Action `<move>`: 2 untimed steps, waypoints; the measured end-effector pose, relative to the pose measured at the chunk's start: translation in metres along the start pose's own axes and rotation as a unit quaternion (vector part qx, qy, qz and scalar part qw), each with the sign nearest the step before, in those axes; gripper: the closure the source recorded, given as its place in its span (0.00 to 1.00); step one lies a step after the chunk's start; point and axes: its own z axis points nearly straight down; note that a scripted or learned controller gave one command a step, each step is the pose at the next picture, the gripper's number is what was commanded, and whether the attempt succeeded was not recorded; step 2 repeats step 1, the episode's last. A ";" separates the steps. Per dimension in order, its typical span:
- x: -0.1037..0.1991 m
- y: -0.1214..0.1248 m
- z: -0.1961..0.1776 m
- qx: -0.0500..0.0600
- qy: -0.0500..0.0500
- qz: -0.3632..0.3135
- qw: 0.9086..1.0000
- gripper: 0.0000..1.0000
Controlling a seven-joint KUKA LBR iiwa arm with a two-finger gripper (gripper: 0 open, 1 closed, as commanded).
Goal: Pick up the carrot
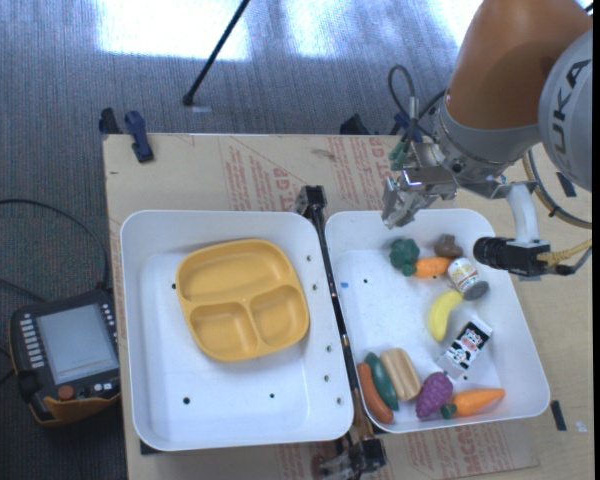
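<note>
Carrot (475, 401) lay in the near right corner of the right bin (510, 298), orange, with its green top pointing left toward a purple bunch of grapes (433, 394) that touched it. Left of the grapes sat a tan bread roll (401, 373), then a green vegetable (382, 381) and a reddish sausage (373, 393) against the bin's left wall. A black-and-white milk carton (465, 346) lay just beyond the carrot, and a yellow banana (441, 314) beyond that. Toward the far side of the same bin were a green broccoli (404, 254), a second small orange carrot-like piece (432, 266) touching it, a brown item (447, 245) and a small can (467, 277).

The gripper (400, 208) hung over the far left corner of the right bin, above the broccoli and well apart from the carrot at the near corner. Whether its fingers were open or closed could not be told, and nothing could be seen between them.

The left bin (155, 368) held a yellow divided plate (243, 297) with 3 compartments. Both bins rested side by side on the table (210, 173). On the floor at the left lay a handheld control pendant (68, 353).
</note>
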 end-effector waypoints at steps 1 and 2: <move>-0.089 -0.042 0.005 0.002 0.000 -0.013 1.000 1.00; -0.089 -0.042 0.005 0.002 0.000 -0.013 1.000 1.00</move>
